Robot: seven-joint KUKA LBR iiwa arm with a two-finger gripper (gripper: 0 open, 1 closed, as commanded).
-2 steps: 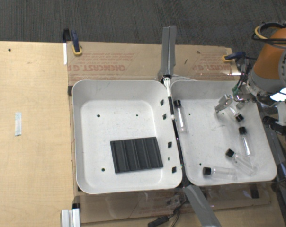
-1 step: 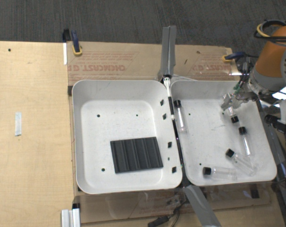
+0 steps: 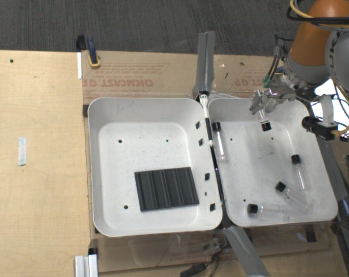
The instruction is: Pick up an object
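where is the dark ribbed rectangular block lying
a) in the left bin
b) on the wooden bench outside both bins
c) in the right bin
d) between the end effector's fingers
a) the dark ribbed block lies flat on the floor of the left bin, toward its near edge, while the end effector is over the right bin.

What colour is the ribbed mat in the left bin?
Dark grey, nearly black: the ribbed mat, seen in the camera view.
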